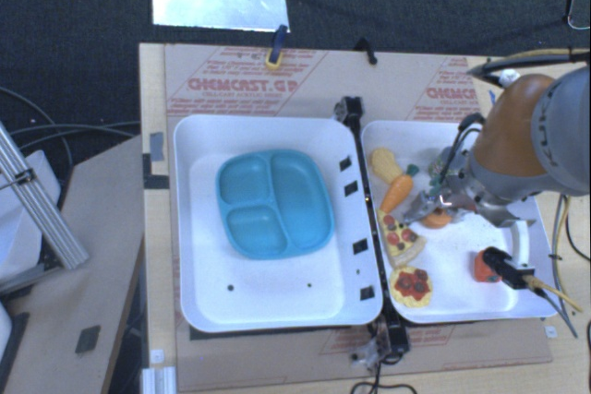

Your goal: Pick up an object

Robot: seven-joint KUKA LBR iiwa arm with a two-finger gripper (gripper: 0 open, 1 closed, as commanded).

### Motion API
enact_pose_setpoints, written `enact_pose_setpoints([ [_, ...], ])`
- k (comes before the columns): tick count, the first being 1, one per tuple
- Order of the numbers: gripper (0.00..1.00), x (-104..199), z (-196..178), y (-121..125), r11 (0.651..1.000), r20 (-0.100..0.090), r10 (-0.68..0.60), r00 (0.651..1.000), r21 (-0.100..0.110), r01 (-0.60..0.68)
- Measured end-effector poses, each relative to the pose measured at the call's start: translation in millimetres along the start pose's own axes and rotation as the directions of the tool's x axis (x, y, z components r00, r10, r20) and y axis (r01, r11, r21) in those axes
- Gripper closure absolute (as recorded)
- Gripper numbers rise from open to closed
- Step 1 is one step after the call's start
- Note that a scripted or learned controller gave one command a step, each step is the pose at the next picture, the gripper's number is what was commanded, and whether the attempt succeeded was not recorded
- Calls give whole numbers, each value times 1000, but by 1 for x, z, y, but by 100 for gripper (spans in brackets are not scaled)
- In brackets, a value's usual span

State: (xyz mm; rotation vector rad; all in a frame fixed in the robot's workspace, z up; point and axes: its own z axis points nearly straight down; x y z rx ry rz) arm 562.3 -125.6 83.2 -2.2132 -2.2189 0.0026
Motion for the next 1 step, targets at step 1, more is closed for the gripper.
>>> enact_pose_setpoints([
  [1,100,-4,-12,4,1000,4,2,1000,-10,-2],
])
